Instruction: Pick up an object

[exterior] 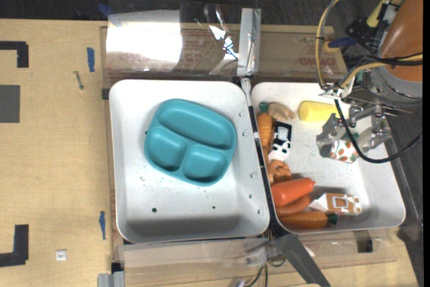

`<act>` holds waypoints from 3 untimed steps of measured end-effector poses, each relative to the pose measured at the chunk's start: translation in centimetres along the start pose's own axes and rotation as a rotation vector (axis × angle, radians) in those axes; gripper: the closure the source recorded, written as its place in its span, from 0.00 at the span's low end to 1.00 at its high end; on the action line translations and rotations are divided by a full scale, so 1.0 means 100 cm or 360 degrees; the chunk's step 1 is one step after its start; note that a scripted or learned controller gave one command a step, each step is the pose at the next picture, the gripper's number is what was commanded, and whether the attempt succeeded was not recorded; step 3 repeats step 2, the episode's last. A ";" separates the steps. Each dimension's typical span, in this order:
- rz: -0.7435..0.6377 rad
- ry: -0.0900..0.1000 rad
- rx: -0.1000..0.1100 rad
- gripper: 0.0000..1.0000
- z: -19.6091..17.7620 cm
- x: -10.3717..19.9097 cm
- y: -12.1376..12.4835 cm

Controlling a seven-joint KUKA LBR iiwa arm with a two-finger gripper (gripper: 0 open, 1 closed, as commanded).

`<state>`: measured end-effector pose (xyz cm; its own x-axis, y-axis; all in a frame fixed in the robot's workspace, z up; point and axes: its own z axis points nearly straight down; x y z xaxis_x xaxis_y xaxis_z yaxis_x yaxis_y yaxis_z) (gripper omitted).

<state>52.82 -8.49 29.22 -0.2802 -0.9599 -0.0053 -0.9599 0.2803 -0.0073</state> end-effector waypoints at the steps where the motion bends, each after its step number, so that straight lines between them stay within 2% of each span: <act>1: -0.0223 -0.0002 -0.0006 1.00 0.037 -0.052 -0.047; 2: 0.0206 0.0005 -0.0007 1.00 0.030 -0.038 0.018; 3: 0.0206 0.0005 -0.0007 1.00 0.030 -0.038 0.018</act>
